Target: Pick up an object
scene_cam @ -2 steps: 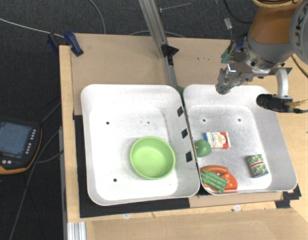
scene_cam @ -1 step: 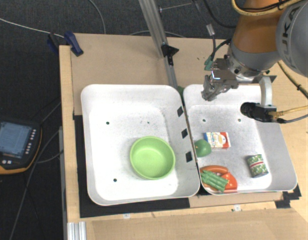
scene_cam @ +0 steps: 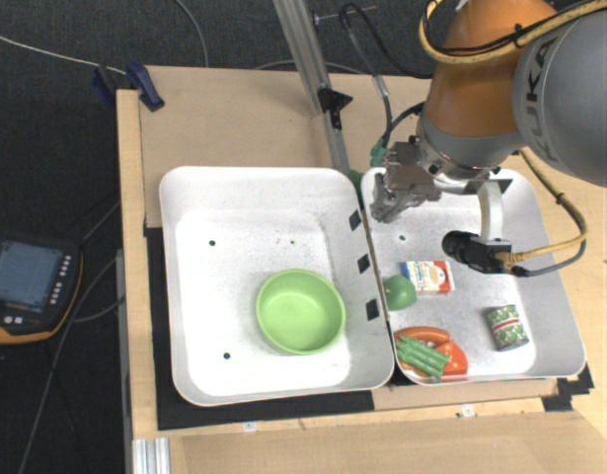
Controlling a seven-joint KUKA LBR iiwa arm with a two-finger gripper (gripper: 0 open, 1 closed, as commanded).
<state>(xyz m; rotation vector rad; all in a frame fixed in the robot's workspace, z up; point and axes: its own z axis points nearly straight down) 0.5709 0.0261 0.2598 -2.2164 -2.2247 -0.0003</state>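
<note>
Nearest cam: veg pack [scene_cam: 431, 354], red and green, at right bin [scene_cam: 550, 265] front edge. Hand [scene_cam: 394, 197] hangs over that bin's back-left corner; grip can't tell. Carton [scene_cam: 426, 276], green ball [scene_cam: 399, 291], green can [scene_cam: 506, 327] lie apart below it. Green bowl [scene_cam: 300, 311] in left bin [scene_cam: 234, 215].

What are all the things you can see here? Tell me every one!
bins: 2, white, side by side on the bench
bowl: 1, light green, in the left bin, toward its near right part
ball: 1, green, in the right bin against its left wall
carton: 1, white and red, right bin, just right of the ball
can: 1, green, right bin, near right part
vegetables: 1 bunch, red and green, right bin's near edge
handheld screen: 1, orange and black, far left off the bench
arm: 1, grey and orange, over the right bin
gripper: 1, grey, above the right bin's far left part
</note>
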